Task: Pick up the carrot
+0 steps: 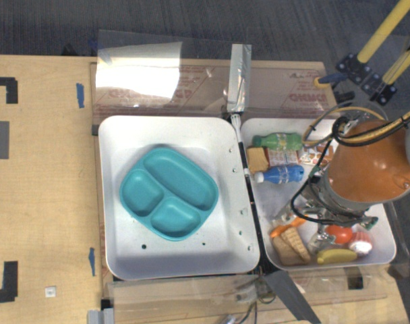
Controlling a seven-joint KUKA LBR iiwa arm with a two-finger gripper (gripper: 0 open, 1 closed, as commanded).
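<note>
Wooden counter (36,201) carries two white bins side by side, and the arm (367,164) reaches in from the right over the right bin (387,248). At the near edge of this bin lie a yellow piece like a banana (336,256), a red and white toy (353,240), a waffle cone (293,244) and, just above the cone, the carrot (284,229), an orange piece near the bin's left wall. The gripper (326,223) hangs low over these things, just right of the carrot, but the wrist hides its tips, so I cannot tell how they stand, and nothing is seen held. I judge the step is the approach to the grasp: the next move calls for a small shift left and a careful descent onto the carrot. Room is tight here, because the cone touches or nearly touches the carrot and the wall is close. Farther back lie a blue bottle (280,175), a brown block (257,159) and a green bottle (278,141). The left bin (117,140) holds a teal tray (168,192) and offers open space.
</note>
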